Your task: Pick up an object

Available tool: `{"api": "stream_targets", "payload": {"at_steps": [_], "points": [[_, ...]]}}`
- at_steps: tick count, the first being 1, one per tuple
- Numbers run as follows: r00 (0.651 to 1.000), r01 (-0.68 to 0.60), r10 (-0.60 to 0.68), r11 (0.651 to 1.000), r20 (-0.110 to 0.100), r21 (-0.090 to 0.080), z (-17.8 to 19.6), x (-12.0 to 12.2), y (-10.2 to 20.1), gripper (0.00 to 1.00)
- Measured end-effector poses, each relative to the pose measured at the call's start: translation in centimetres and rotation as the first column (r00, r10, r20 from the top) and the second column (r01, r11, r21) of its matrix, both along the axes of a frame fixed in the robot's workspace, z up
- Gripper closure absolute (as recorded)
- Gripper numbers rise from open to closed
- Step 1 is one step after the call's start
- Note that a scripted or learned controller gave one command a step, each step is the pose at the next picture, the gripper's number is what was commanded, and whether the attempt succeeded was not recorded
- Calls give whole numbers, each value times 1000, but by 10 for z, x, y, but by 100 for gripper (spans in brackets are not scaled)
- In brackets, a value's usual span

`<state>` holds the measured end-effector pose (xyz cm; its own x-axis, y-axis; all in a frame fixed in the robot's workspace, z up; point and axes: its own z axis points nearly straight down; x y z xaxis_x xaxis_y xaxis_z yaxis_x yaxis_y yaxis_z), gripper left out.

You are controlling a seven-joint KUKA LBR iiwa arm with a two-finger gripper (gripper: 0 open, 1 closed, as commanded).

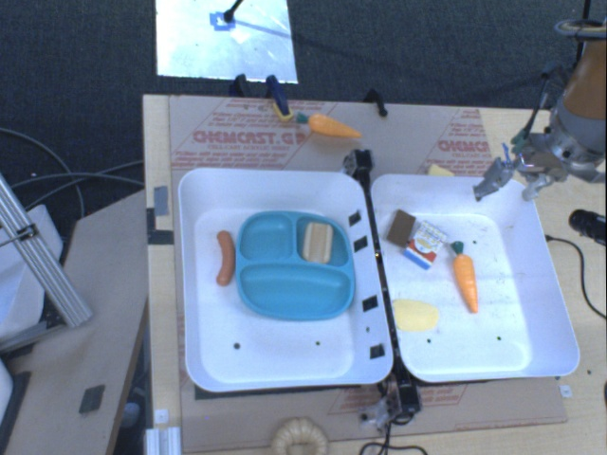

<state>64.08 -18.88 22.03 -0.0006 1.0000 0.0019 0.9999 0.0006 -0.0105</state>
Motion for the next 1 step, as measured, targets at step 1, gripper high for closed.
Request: {"api": "stream_targets", "payload": {"at_steps": [1], "points": [[1000,-3,3,1000,13,-3,9,3,0,0]]}}
